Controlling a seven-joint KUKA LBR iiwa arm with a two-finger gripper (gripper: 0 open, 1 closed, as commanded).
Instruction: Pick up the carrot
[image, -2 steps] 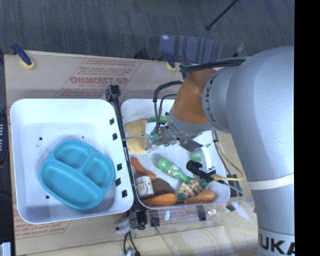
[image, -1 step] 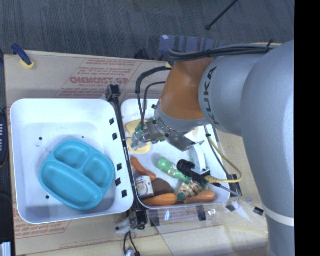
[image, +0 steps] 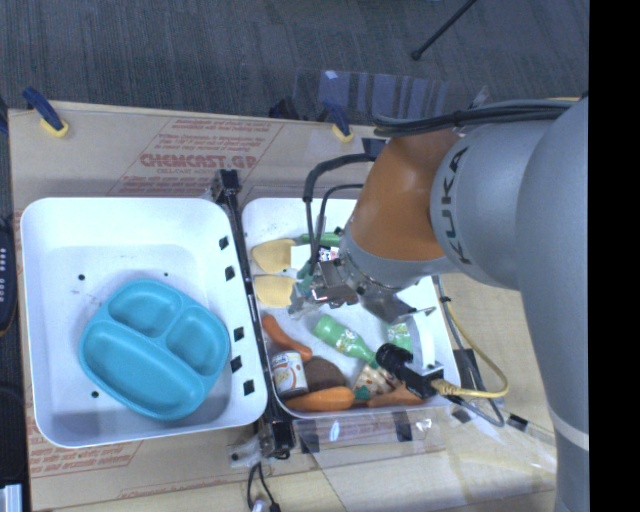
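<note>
The carrot (image: 320, 400) is a long orange piece lying along the front wall of the right bin (image: 262, 215), just in front of a brown lump (image: 323, 373). A second, thinner orange piece (image: 288, 336) lies near the bin's left wall. My gripper (image: 316, 287) hangs over the middle-left of the right bin, behind the carrot and apart from it, beside two pale yellow pieces (image: 272, 291). The big grey and orange wrist hides the bin's back right part.
A green bottle (image: 343, 338) lies in the middle of the right bin, and a small can (image: 288, 373) stands left of the brown lump. The left bin (image: 60, 225) holds a blue divided plate (image: 155, 347). A black divider clip (image: 228, 185) sits between the bins.
</note>
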